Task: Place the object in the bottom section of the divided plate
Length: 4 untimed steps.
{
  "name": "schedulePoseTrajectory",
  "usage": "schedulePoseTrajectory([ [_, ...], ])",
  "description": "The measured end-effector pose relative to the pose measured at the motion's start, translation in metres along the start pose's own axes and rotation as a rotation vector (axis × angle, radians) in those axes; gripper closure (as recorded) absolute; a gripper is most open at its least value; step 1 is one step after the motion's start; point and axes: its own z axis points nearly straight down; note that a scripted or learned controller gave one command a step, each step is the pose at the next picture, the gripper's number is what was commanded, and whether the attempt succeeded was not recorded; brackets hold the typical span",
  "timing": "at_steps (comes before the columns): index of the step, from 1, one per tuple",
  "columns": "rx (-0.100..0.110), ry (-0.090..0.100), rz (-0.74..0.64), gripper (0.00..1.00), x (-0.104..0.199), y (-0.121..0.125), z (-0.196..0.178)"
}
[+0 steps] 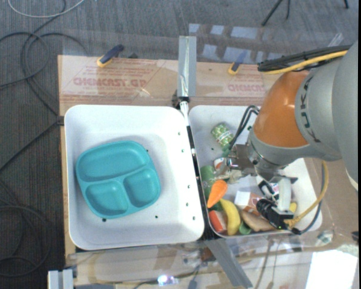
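A teal divided plate lies empty in the left white bin, with one long section at the top and two smaller ones below. My gripper hangs low over the left part of the right bin, just above an orange carrot and beside a small green piece. The arm's orange band and grey wrist hide the bin's middle. No object can be seen held in the gripper.
The right bin holds several toy foods: a green leafy piece at the back, a yellow banana, a red piece and a brown piece at the front. A ridge separates the bins.
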Motion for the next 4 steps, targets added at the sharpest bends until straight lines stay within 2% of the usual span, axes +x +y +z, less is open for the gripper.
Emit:
schedulePoseTrajectory([
  [1,0.0,0.003,-0.292,1.0,0.085,-0.023,0.0],
  [2,0.0,0.001,-0.194,1.0,0.143,-0.013,-0.037],
  [3,-0.002,-0.003,-0.394,1.0,0.238,0.056,-0.05],
  [4,-0.002,-0.003,-0.395,0.0,0.239,0.055,-0.05],
])
